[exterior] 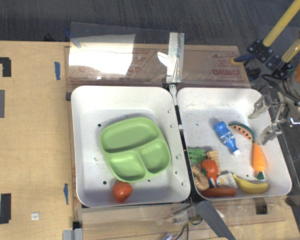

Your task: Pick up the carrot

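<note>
Above the right bin, the gripper hangs spread open and empty, just above the carrot.

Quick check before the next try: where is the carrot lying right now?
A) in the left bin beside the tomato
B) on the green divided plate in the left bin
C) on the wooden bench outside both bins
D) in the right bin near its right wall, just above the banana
D: the carrot lies in the right bin near its right wall, just above the banana, below the gripper.
</note>
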`<act>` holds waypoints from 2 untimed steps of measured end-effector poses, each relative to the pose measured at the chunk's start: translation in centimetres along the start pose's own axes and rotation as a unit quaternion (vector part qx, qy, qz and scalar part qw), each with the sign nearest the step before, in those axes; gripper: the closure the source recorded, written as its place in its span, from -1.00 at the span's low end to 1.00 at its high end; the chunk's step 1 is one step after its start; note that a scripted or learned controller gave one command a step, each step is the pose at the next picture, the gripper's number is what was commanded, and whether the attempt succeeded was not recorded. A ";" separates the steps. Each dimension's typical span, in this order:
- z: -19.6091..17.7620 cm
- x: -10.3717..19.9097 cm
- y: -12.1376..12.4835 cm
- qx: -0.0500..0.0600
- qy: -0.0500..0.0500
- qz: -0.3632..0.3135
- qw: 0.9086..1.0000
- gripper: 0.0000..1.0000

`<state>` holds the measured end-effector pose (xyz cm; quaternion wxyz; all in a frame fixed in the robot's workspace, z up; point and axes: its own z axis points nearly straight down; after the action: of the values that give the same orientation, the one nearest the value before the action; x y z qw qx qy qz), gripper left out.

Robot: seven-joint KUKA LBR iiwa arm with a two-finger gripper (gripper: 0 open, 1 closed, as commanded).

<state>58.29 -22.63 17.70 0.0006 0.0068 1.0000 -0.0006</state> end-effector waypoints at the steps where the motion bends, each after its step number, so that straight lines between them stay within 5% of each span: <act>1: 8.1 5.2 0.3 0.001 -0.004 -0.094 0.996 -1.00; 2: 8.6 8.4 0.5 0.003 -0.009 -0.167 0.986 -1.00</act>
<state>49.91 -22.00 9.04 0.0094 -0.1605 0.9870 -0.0034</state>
